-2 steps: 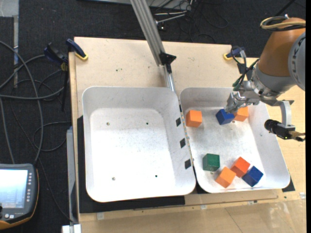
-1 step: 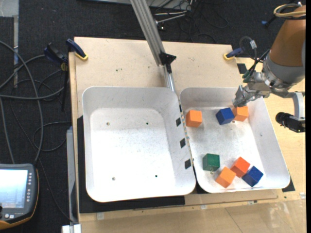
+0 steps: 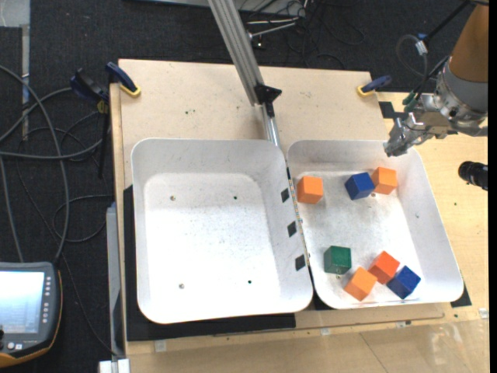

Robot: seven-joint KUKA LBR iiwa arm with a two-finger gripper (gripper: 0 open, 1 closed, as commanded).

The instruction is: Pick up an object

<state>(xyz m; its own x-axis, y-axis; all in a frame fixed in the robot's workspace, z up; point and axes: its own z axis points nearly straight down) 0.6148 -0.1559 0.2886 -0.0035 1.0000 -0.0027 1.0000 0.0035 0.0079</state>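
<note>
1. Where the pale wooden bench (image 3: 202,99) meets dark carpet, cables trail at left and a teach pendant (image 3: 27,309) sits in the lower left corner.
2. Blue-and-yellow clamps (image 3: 124,80) grip the bench's far corners.
3. Two white bins lie side by side; the left bin (image 3: 206,224) is speckled.
4. The right bin (image 3: 427,216) holds orange cubes (image 3: 311,189), blue cubes (image 3: 359,186) and a green cube (image 3: 337,259).
5. The gripper (image 3: 396,144) hangs over that bin's far right corner, gripping nothing; whether its jaws are parted, I cannot tell.
</note>
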